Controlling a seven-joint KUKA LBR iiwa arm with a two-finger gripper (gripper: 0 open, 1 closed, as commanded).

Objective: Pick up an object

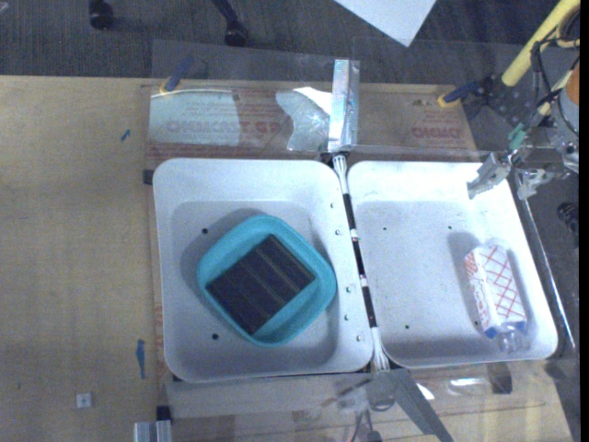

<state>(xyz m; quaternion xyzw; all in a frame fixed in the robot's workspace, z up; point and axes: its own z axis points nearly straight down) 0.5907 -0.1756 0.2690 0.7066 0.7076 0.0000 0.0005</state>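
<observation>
Gripper (502, 175) partly cut off at bench's right edge.
Its opening cannot be determined; the bottle (494, 287) label print is illegible.

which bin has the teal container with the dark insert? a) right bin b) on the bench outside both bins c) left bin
c: the teal container sits inside the left bin, while the right bin holds a bottle with a red and white label near its right wall.
</observation>
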